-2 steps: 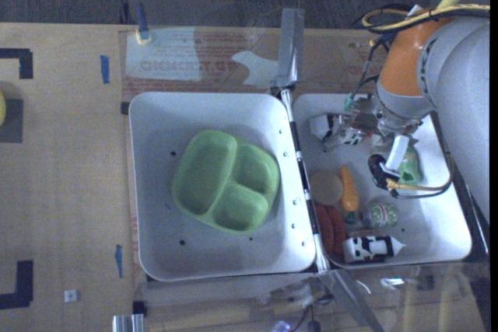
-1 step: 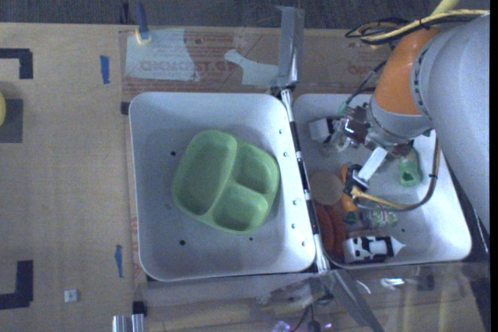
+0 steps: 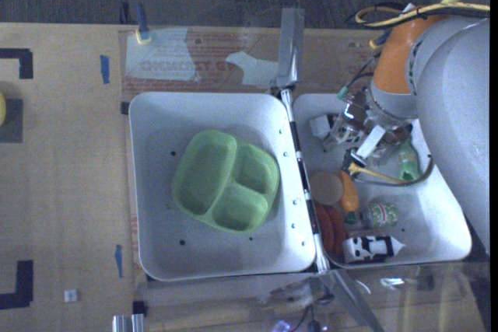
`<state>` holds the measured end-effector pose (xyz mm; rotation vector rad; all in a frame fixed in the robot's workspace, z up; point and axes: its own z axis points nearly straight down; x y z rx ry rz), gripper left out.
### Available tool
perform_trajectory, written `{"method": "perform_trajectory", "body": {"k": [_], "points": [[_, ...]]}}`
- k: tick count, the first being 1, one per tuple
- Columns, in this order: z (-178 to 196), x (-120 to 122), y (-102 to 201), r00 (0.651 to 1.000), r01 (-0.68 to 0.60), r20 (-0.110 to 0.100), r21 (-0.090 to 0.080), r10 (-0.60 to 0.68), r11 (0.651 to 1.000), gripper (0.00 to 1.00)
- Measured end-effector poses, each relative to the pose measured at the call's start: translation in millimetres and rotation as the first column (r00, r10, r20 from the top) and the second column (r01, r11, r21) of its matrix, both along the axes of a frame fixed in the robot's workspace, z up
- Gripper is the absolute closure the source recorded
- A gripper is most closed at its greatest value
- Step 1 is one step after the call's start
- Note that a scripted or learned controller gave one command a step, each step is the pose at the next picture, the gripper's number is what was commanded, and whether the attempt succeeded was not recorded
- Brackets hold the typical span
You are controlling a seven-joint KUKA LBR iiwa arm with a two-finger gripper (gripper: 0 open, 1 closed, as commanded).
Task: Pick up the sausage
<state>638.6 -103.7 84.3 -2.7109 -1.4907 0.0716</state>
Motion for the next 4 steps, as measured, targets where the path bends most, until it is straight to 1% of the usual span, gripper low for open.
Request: {"method": "perform_trajectory", "body": {"k": [1, 2, 3, 4], "points": [[0, 13, -9, 0.999, 0.011, -0.038, 0.021, -0.01, 1.0, 0.0], [7, 17, 11, 0.968, 0.249, -0.013, -0.016, -0.25, 0.968, 0.0], [6, 11, 13, 0.956, 0.292, 0.011, -0.013, -0.292, 0.956, 0.0], [30, -42, -2, 0.996, -0.062, 0.056, -0.016, 0.062, 0.998, 0.0]]}}
